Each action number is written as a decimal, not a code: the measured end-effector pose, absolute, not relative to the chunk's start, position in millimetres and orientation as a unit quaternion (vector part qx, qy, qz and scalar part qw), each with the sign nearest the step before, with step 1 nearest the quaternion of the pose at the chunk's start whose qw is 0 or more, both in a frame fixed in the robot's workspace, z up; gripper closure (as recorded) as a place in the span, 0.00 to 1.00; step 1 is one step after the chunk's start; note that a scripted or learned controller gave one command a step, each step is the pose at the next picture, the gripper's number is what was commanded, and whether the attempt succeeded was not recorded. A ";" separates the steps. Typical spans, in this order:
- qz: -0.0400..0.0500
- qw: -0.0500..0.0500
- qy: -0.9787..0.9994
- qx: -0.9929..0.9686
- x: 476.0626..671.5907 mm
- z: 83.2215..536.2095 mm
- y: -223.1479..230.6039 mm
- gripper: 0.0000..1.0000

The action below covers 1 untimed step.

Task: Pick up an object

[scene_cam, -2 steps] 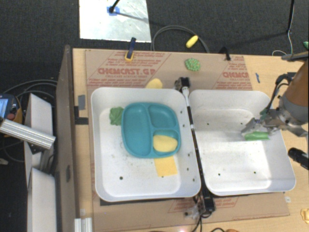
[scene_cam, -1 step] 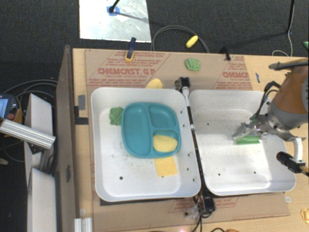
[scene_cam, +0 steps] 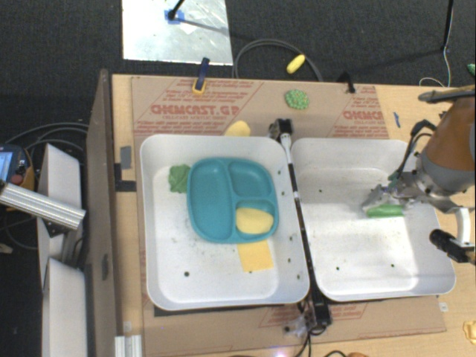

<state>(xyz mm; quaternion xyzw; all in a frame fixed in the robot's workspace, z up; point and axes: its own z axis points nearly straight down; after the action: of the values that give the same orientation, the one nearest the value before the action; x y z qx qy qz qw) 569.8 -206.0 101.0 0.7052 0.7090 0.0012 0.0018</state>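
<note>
My gripper point(scene_cam: 381, 199) is low over the right bin point(scene_cam: 349, 270), near its right side, with the grey arm and orange band rising behind it. A small elongated green object point(scene_cam: 385, 210) lies on the bin floor directly at the gripper's tip, touching or nearly touching it. In the left bin point(scene_cam: 160, 274) sits a teal divided plate point(scene_cam: 219, 195) with a yellow rounded piece point(scene_cam: 254, 220) in its lower right compartment. A flat yellow slice point(scene_cam: 256, 256) lies just in front of the plate, and a green leafy piece point(scene_cam: 178, 178) rests at its left.
A yellow object point(scene_cam: 238, 129) sits behind the left bin's far rim. On the cardboard farther back lie a green round piece point(scene_cam: 297, 99) and a yellow item point(scene_cam: 295, 64). A black divider with cable point(scene_cam: 291, 181) runs between the bins.
</note>
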 end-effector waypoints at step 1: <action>0.003 0.005 0.710 0.704 609.8 182.5 -175.5 1.00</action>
<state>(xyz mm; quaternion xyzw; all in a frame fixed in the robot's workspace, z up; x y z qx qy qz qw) 609.8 -175.5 182.5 0.7039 0.7103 0.0030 0.0045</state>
